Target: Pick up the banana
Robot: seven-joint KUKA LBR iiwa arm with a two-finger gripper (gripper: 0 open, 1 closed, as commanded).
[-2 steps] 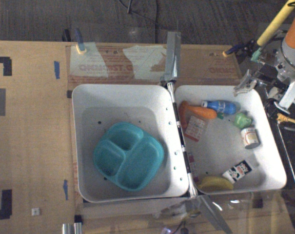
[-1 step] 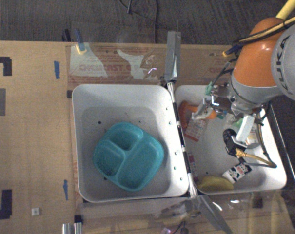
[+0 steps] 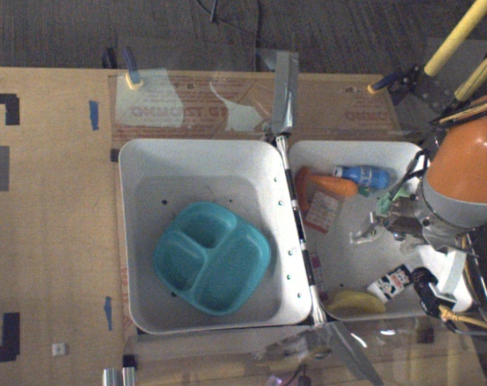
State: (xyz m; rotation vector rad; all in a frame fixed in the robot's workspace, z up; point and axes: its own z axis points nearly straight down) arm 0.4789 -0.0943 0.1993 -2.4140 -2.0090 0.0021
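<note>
Banana, where is it? (RK)

It lies in the right bin, lengthwise against the near wall and toward the near left corner. Its near side runs into the rim, so the lower outline is hard to make out. Nothing is gripping it. (TM)

What is next to it? (RK)

A small black-and-white carton sits just beside its right end, tilted. The print is too small to read. (TM)

Gripper state? (RK)

The gripper hangs over the middle of the right bin, farther in than the banana and well apart from it. It shows as a cluster of pale metal parts against the white floor. I cannot tell whether it is wide or narrow, and nothing can be seen held in it. The arm enters from the right; its orange band covers the bin's far right corner and is cut off by the picture edge. (TM)

Left bin? (RK)

The left bin holds a teal divided plate lying flat, nearer the near wall. (TM)

Far end of the right bin? (RK)

A packet with a red label lies near the left wall. Beyond it is an orange object, elongated, its kind unclear. A blue bottle touches its far side, cap to the left. The bottle's right end is blurred where it meets the arm's parts. (TM)
</note>
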